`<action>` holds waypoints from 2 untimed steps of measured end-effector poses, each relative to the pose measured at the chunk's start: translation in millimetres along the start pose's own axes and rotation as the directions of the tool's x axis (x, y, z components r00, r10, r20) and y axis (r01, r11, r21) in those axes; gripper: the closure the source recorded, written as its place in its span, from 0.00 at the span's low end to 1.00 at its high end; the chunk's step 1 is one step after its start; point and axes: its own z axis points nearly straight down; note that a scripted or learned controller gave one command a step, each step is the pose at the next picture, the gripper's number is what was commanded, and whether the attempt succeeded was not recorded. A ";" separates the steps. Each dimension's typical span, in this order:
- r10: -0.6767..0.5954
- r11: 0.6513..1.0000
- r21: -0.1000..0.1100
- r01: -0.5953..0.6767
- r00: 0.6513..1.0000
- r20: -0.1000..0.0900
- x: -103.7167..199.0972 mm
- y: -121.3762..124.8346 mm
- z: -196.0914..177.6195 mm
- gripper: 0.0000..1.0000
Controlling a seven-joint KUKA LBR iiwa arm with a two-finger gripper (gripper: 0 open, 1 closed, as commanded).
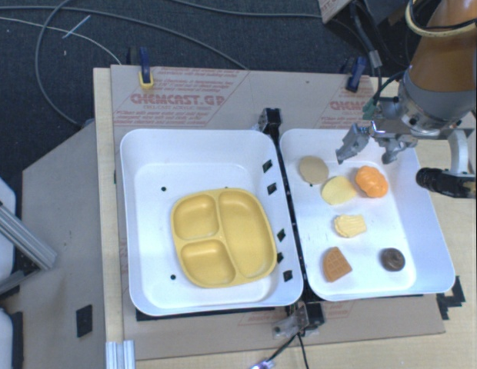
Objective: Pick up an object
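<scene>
My gripper [369, 152] hangs over the far part of the right bin [431, 229], fingers spread open with nothing between them. Just below it lies an orange round food piece [371, 181]. To the left of that sit a tan round cookie-like piece [313, 168] and a pale yellow piece [338, 190]. Nearer the front are a ridged yellow chip-like piece [350, 225], an orange wedge [336, 264] and a small brown round piece [392, 260].
The left bin [138, 206] holds a yellow three-compartment plate [221, 235]. Black clips [270, 120] join the bins along the middle rim. Cables cross the dark floor at the back left. The arm's orange band [446, 37] rises at the right.
</scene>
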 end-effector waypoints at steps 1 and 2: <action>-0.002 1.000 -0.014 0.002 1.000 0.001 0.1 1.8 -7.8 0.00; -0.002 1.000 -0.011 0.002 1.000 0.001 5.3 0.6 34.3 0.00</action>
